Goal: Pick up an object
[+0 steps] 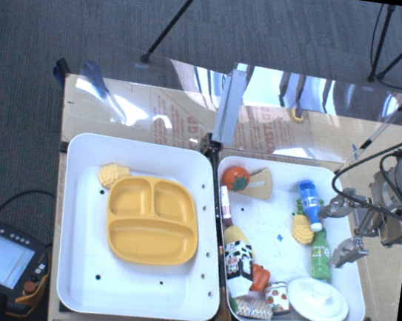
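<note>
The fingers (343,231) stand spread wide, holding nothing, over the right bin's (358,292) edge; the green bottle (320,260) lies just beside them, blue bottle (309,200) nearby.

Two white bins (79,175), one yellow tray (152,220)

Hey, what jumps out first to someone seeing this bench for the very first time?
The big yellow divided tray in the left bin grabs the eye first. Next comes the clutter in the right bin: a red tomato at the back, blue bottle, green bottle. The pincer hovers at that bin's right edge.
</note>
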